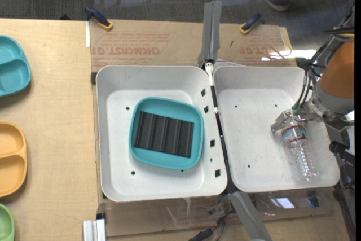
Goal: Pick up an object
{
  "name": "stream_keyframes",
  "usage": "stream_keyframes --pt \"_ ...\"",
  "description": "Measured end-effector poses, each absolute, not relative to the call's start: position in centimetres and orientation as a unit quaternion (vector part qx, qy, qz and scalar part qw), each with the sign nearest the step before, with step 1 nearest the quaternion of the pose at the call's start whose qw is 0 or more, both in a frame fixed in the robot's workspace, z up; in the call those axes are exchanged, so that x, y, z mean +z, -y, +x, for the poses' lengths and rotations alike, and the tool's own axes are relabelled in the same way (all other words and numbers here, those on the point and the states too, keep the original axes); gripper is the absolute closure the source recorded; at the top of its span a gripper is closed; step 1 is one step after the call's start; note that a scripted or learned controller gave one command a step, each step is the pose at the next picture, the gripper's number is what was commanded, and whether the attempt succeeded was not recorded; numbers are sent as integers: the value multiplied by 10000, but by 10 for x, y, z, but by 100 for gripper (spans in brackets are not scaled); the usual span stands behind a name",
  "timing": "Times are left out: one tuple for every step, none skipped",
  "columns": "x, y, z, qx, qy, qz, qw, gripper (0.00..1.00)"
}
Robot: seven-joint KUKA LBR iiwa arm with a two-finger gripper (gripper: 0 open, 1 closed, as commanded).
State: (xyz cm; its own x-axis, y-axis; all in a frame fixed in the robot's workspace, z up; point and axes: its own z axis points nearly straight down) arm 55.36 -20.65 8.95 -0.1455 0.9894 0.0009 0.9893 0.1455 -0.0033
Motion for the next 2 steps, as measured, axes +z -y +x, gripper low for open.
stream_keyframes --pt "97 207 554 11 7563 -6542 20 100" --pt "173 173 602 6 7601 -6498 1 100"
